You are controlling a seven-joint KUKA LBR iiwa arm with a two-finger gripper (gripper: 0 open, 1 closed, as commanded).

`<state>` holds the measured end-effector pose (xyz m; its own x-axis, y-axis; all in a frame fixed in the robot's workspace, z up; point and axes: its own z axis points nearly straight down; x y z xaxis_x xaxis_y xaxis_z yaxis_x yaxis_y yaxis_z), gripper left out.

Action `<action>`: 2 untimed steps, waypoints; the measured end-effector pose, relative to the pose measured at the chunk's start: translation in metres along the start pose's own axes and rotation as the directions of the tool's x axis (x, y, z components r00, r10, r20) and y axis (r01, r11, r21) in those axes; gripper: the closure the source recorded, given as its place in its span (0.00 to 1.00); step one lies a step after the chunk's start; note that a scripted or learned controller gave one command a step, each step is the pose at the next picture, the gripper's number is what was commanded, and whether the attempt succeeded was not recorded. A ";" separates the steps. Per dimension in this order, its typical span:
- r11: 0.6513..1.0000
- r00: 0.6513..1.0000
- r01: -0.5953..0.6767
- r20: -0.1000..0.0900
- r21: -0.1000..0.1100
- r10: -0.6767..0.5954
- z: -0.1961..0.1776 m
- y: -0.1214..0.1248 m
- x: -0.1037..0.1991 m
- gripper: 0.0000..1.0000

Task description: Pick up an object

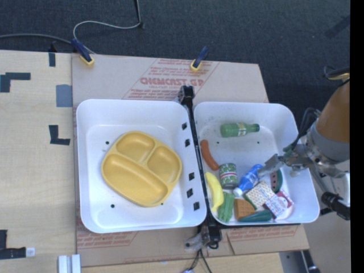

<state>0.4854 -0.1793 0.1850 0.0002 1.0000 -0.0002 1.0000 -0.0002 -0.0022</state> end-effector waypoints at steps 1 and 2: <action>1.000 1.000 0.001 0.000 -0.005 -0.001 0.099 0.021 0.034 0.00; 1.000 1.000 0.000 0.002 -0.006 0.000 0.089 0.021 0.033 1.00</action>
<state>0.5065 -0.1463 0.0959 -0.0001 1.0000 -0.0018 1.0000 0.0001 0.0041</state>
